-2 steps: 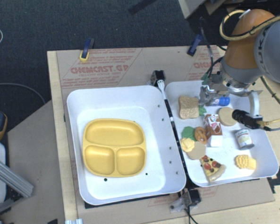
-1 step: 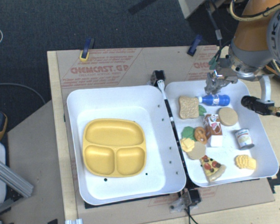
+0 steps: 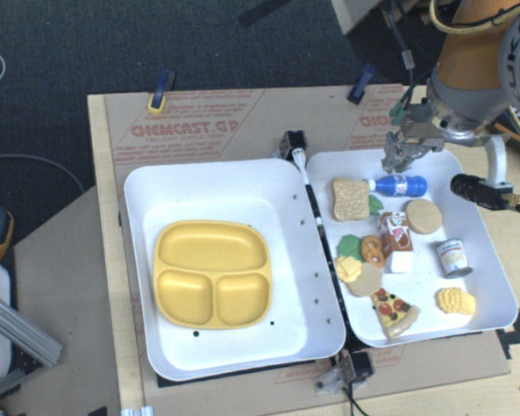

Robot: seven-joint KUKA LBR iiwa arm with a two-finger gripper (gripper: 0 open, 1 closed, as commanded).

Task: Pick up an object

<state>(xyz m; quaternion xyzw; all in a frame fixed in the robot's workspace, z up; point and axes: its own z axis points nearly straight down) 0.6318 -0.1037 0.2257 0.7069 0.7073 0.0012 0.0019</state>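
My gripper (image 3: 399, 162) hangs over the back of the right bin (image 3: 503, 298), just above and left of a blue and white bottle (image 3: 399, 185). Nothing shows between its fingers. Below it lie a slice of toast (image 3: 351, 199), a round tan cracker (image 3: 424, 216), a small red and white carton (image 3: 396, 237), a small can (image 3: 453, 257), a pizza slice (image 3: 393, 311), a yellow ridged piece (image 3: 456, 301) and several small food pieces (image 3: 358, 256).
The left bin (image 3: 145, 201) holds a yellow three-compartment plate (image 3: 213, 272). A black hinge strip (image 3: 319, 243) runs between the bins. Clamps (image 3: 158, 93) sit at the board's back edge.
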